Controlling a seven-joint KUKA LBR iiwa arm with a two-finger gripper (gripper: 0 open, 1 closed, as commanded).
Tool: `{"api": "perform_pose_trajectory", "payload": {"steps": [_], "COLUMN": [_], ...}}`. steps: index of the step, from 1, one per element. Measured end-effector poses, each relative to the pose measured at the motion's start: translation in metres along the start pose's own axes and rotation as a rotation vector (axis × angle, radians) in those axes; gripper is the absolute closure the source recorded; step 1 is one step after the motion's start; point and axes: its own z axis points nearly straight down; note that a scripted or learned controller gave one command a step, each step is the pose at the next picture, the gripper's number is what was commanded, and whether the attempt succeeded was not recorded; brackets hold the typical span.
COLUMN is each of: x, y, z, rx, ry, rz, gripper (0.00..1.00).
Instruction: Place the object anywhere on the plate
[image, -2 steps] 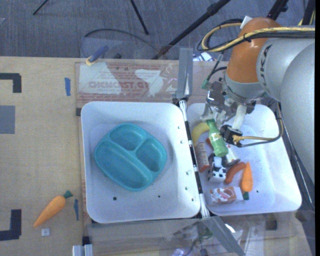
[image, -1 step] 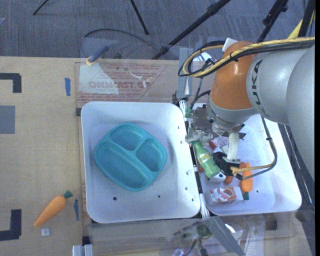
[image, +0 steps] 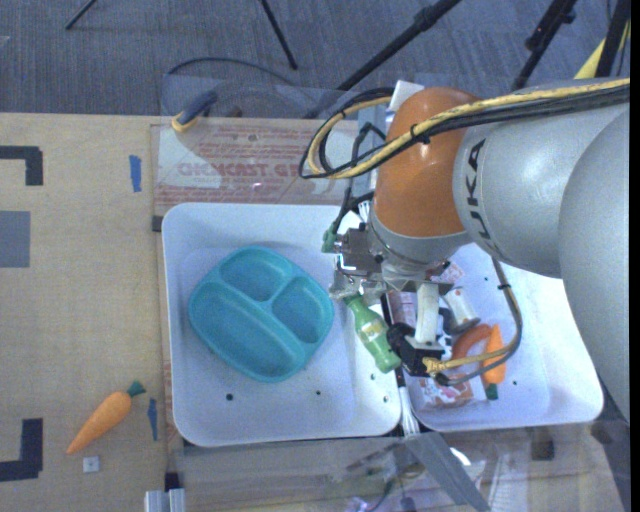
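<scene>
A teal divided plate (image: 262, 312) lies in the left white bin (image: 200, 245). My gripper (image: 385, 335) hangs over the seam between the two bins, just right of the plate. A green toy bottle (image: 371, 333) sits slanted at the gripper's tip, at the left bin's right edge. The arm's grey body and orange band (image: 425, 170) cover much of the right bin.
The right bin (image: 565, 385) holds an orange carrot-like toy (image: 482, 352), a white piece (image: 428, 312) and a printed packet (image: 445, 392). A toy carrot (image: 100, 420) lies on the wooden bench outside the bins, lower left. Cables loop above the wrist.
</scene>
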Motion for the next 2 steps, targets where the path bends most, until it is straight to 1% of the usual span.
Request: {"api": "perform_pose_trajectory", "payload": {"steps": [1, 2], "x": [0.0426, 0.0422], "y": [0.0310, 0.0312], "z": [-0.0118, -0.0118], "rx": [-0.003, -0.003], "ry": [0.000, 0.000], "rz": [-0.166, -0.165], "gripper": [1.00, 0.00]}}
